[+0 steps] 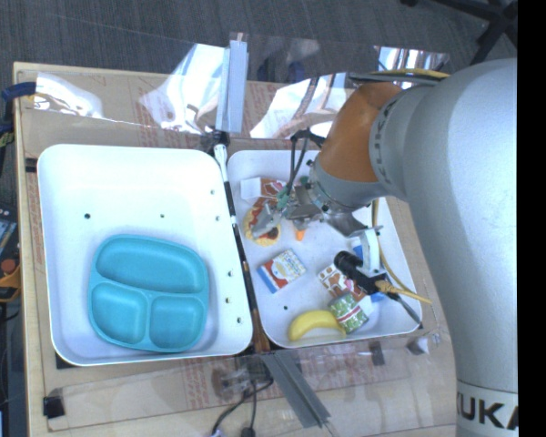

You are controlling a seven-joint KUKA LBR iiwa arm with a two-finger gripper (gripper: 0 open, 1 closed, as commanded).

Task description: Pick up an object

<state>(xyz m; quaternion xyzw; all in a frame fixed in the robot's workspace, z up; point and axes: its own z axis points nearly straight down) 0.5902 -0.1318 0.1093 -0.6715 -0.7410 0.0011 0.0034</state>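
two shallow white bins sit side by side. the left bin (118, 189) holds a blue divided tray (150, 291), lying flat toward its near side, likely as a place to set things down. the loose goods are all in the right bin (320, 247), which is why the arm leans in over it from the right. the gripper (273, 215) is low over the far left part of that bin, right at a yellow and orange item (262, 232), with a small orange piece (300, 235) just beside it. that item looks like the one being tried for, but i cannot tell whether the grip is clenched on it or released, since the wrist covers the contact. nearer lie a small red, white and blue carton (282, 269), a red and green printed pack (348, 312) and a banana (311, 324) by the near wall, all apart from the gripper. a white packet (250, 188) rests by the far left wall.
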